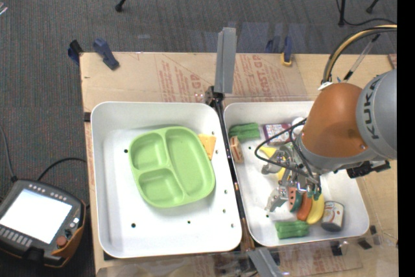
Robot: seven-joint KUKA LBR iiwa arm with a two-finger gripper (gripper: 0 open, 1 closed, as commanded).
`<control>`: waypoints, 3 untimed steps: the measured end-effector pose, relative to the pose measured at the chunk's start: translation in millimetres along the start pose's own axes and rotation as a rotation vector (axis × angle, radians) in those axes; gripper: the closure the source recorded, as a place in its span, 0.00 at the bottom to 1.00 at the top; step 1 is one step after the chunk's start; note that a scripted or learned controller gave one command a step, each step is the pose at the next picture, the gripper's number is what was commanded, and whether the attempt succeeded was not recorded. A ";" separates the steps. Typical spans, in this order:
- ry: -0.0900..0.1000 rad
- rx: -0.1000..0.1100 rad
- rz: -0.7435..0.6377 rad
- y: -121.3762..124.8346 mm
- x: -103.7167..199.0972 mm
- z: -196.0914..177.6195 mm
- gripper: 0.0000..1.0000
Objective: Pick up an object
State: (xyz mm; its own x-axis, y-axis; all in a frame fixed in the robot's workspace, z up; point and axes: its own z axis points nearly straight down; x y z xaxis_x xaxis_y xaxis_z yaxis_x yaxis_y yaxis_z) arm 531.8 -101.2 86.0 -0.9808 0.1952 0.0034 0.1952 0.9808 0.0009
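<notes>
Arm (343, 126) reached into right bin (353, 194). Gripper (288, 194) hovered beside banana (316, 209) and carrot (303, 203), near bin's front. Finger state unclear. Banana probably light, stiff, smooth plastic; best pinched across middle.

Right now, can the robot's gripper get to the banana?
Probably yes. The gripper hangs low in the right bin, and the banana lies just beside it with its top uncovered, though an orange toy presses against it.
</notes>
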 end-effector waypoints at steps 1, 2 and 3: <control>-0.001 -0.001 -0.007 2.3 -0.8 -10.0 1.00; 0.000 -0.001 -0.008 2.8 -0.5 -9.6 0.00; -0.003 0.000 0.064 24.0 -48.4 -1.4 0.00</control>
State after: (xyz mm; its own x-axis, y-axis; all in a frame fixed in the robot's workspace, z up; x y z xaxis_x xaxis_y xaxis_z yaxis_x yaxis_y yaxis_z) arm 583.9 -87.2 87.2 -0.9663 0.2574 0.0002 0.2574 0.9663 0.0011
